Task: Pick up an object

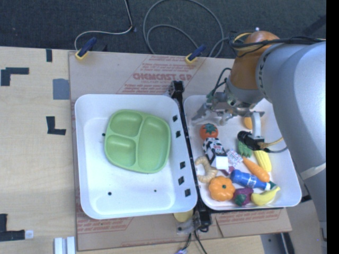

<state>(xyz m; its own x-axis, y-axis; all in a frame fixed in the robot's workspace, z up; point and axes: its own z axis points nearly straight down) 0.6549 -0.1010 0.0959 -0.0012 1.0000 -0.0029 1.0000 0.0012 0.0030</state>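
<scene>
The grey arm (296,83) reaches in from the right edge of the desk (32,142), its orange band (246,70) sitting above the wrist. The tool (220,110) hangs over the far left part of the right bin (294,192), just above the toys; whether it is released or clenched I cannot tell.

The toys are crowded into the right bin. A small red-orange tomato (209,130) lies directly below the tool, and a black-and-white cow figure (214,150) lies beside it toward the near edge. A pale pretzel-like ring (204,168) touches an orange pumpkin (221,188) at the bin's near left corner. A carrot (256,169), a corn cob (263,160) and a blue bottle (249,180) lie together in the middle (overlapping one another), with a banana (265,196) and a purple piece (242,196) along the near wall.

The left bin (85,194) holds a green divided plate (137,141), lying flat near its middle.
</scene>
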